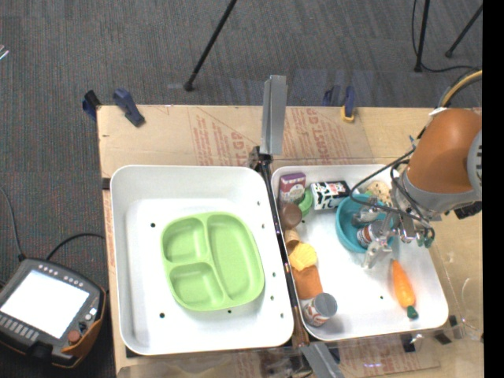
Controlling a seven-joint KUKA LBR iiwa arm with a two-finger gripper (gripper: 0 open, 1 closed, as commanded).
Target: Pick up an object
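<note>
My gripper [383,239] hangs low over the right bin [358,309], at the right rim of a teal bowl [346,225]. A small red-and-white object [365,235] lies right by the gripper at the bowl's edge; I cannot tell whether it is held. An orange carrot [403,287] lies just below the gripper. To the left sit a black-and-white cow-patterned carton [329,194] and a purple cup [292,186]. Down the bin's left wall lie a brown piece [291,215], a yellow piece [303,255], an orange block [308,280] and a tin can [319,309].
The left bin [138,211] holds a green divided plate [213,260]. A grey metal post [274,120] stands behind the gap between the bins. A handheld control pendant [47,309] lies on the floor at lower left. Bare white floor shows in the right bin's lower middle.
</note>
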